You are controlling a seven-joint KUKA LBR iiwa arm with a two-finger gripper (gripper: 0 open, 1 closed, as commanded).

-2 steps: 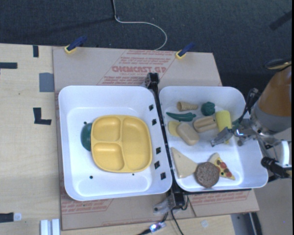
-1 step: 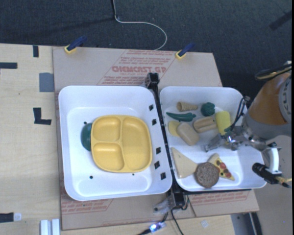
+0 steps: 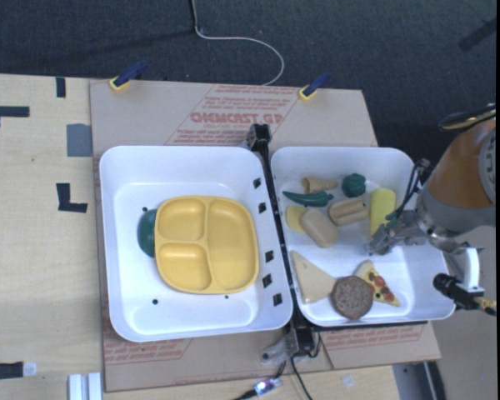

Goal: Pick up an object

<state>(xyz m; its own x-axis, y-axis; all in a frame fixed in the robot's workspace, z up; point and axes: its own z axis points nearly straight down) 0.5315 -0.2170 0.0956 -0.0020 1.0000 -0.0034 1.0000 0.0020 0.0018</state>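
On the counter (image 3: 33, 223): two white bins sit side by side on a cardboard sheet (image 3: 233, 115).
Left bin (image 3: 121, 182): it holds a yellow divided plate (image 3: 207, 244), with a dark green thing (image 3: 146, 232) tucked against the plate's left edge.
Right bin (image 3: 317, 158): it holds the toy foods any of which would serve the task: a green pepper (image 3: 308, 197), a tan block (image 3: 319, 227), a pale wedge (image 3: 311, 277), a brown patty (image 3: 352, 297), a pizza slice (image 3: 378, 284), a dark green lump (image 3: 353, 185) and a yellow piece (image 3: 382, 207).
Pincer (image 3: 380, 244): low in the right bin, just below the yellow piece and above the pizza slice; whether it is apart or together I cannot tell, and nothing is visibly held in it.
Arm (image 3: 462, 177): it reaches in over the bin's right rim.
Step in hand: judged as choosing and closing on one item.
Doing it well: centre over a single piece with clear sides, such as the yellow piece or the pizza slice, come straight down, avoid the crowded cluster to the left, and close only when both sides are bracketed.
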